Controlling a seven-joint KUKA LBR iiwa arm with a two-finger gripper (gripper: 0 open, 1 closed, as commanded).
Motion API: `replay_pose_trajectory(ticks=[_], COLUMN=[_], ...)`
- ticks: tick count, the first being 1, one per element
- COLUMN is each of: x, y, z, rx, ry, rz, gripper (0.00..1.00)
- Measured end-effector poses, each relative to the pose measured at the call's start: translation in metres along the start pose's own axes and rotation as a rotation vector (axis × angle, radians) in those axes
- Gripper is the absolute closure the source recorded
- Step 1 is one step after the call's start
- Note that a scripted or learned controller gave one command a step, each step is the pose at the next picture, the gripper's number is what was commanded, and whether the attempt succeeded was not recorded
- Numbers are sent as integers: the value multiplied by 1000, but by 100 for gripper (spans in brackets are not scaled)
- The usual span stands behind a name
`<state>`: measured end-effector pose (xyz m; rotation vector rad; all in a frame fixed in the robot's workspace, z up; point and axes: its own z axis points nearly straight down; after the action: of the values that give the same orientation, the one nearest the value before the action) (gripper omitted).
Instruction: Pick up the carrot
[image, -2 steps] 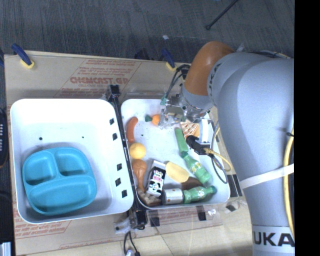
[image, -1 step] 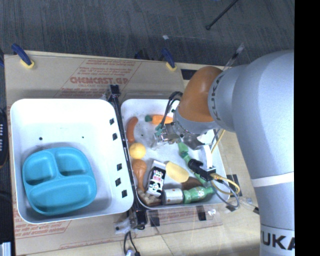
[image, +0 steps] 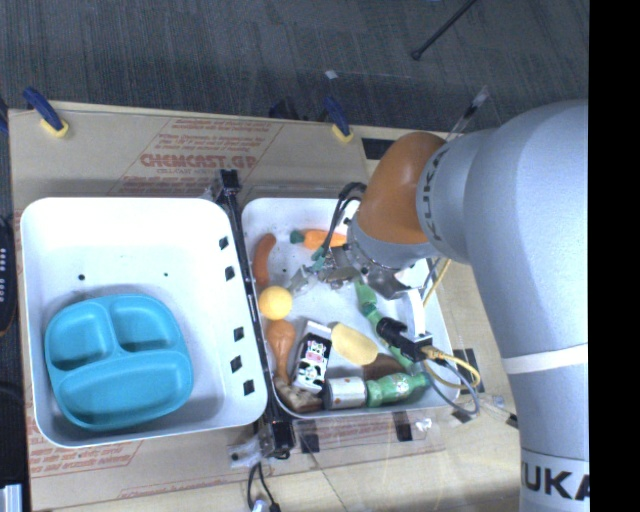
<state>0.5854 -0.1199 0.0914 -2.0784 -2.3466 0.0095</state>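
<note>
The carrot (image: 316, 238), small and orange with a green leafy end, lies near the far wall of the right bin (image: 268, 214). My gripper (image: 334, 268) is low inside that bin, just in front of the carrot and slightly to its right. The orange wrist band and the grey arm above it cover the carrot's right end.
The right bin is crowded: an orange-red sausage-shaped piece (image: 263, 257), a yellow ball (image: 275, 302), an orange piece (image: 281, 341), a small printed carton (image: 313, 360), a pale yellow piece (image: 354, 344), a can (image: 346, 391) and green pieces (image: 399, 386). The left bin holds a blue divided tray (image: 118, 357).
</note>
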Motion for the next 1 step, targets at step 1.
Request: replay_pose_trajectory(ticks=[1], x=[29], y=[66], z=[-107], rx=[-16], ry=[-4], rz=[1], gripper=[0])
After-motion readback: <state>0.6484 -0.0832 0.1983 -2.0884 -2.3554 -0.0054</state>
